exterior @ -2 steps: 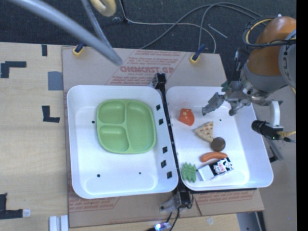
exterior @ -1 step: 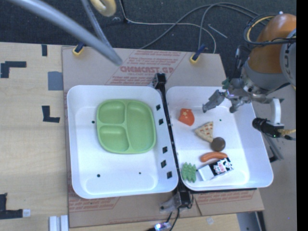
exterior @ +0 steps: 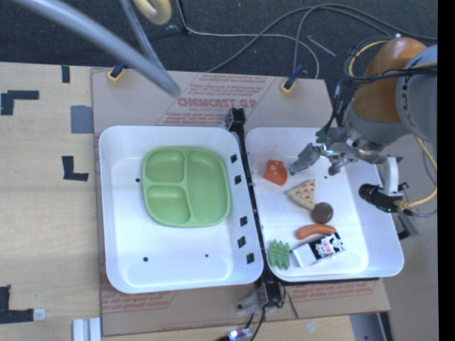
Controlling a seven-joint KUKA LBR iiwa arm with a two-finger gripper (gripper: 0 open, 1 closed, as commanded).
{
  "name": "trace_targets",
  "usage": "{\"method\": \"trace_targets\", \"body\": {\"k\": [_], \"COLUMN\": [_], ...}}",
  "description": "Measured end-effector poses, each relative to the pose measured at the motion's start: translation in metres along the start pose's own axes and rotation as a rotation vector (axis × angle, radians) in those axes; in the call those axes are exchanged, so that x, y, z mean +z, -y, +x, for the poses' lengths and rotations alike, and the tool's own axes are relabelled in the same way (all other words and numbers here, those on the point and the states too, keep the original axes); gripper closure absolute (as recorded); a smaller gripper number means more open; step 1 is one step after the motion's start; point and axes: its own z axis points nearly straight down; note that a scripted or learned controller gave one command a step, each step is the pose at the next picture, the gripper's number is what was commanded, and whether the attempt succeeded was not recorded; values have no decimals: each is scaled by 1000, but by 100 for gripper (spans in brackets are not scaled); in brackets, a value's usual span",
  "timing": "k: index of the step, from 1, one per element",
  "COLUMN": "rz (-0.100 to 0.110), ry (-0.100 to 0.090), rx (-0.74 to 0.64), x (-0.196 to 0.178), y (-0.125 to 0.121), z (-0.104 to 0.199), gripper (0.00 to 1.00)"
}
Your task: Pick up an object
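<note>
- My gripper (exterior: 321,159) hung over the upper part of the right bin (exterior: 380,260), reaching in from the right side, with the orange band (exterior: 380,73) of my arm above the bin's far right corner.
- My two fingers (exterior: 304,159) were spread apart with nothing between them; one pointed left toward the divider, the other sat closer to my wrist.
- The red piece (exterior: 276,172) lay just left of and below my leading finger, near it but apart, close to the divider (exterior: 245,190) between the bins.
- The yellow wedge (exterior: 303,193) lay below my gripper, and the brown round piece (exterior: 323,212) was touching or nearly touching its lower right corner.
- The orange sausage-shaped piece (exterior: 314,230) lay just under the brown one, with the black-and-white carton (exterior: 318,250) right below it.
- The green leafy piece (exterior: 279,253) sat against the lower left of the right bin, beside the divider and just left of the carton.
- Bare white floor showed along the right bin's right side and its top left corner.
- The left bin (exterior: 121,261) held a green divided plate (exterior: 187,186) toward its upper middle, well clear of all walls, with a wide bare strip along the bin's near edge.
</note>
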Motion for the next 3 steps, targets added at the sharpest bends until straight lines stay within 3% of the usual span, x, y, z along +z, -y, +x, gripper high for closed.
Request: {"method": "trace_targets", "body": {"k": [1, 2, 3], "rz": [1, -13, -23], "ry": [-1, 6, 10], "rx": [-1, 0, 0], "x": [54, 87, 72], "y": [-5, -8, -11], "z": [9, 8, 6], "gripper": [0, 0, 100]}}
